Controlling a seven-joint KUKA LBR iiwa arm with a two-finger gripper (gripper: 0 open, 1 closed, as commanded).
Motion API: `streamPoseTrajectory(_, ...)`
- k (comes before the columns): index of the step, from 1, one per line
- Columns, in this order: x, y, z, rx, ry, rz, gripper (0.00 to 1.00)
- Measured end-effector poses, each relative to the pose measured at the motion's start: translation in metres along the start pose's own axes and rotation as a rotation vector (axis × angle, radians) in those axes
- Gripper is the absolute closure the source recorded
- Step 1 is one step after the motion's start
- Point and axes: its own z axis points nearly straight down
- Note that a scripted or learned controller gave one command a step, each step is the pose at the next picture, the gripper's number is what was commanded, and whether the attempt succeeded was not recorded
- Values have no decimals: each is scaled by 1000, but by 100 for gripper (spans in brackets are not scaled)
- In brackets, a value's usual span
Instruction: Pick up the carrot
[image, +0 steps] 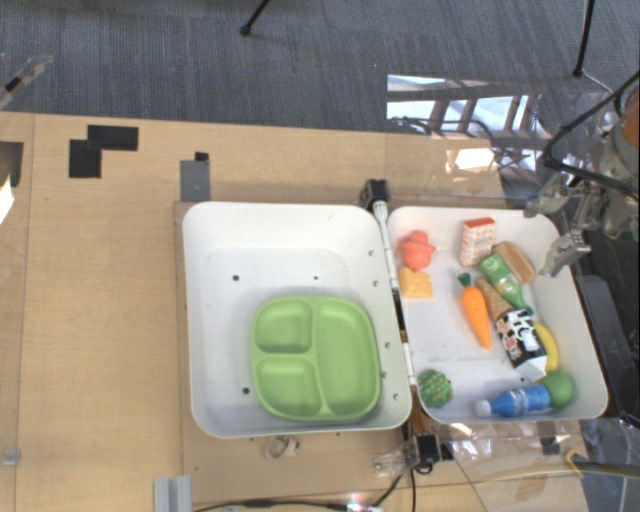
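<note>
The carrot (476, 316) is orange with a small green top and lies in the middle of the right bin (445, 340), its tip pointing toward the front. It touches a brown item on its right side. My gripper (562, 248) hangs over the right bin's far right rim, above and to the right of the carrot and well apart from it. Nothing is visibly held in it.
Around the carrot lie a pink toy (416, 250), yellow wedge (416, 285), juice box (477, 240), green bottle (501, 281), cow-print carton (518, 336), banana (546, 346), lime (559, 388), blue bottle (515, 402) and broccoli (434, 388). The left bin (220, 260) holds a green divided plate (315, 357).
</note>
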Motion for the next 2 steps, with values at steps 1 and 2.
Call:
streamPoseTrajectory(1,7,35,168,4,-10,-419,0)
streamPoseTrajectory(2,56,74,180,-1,-6,-327,0)
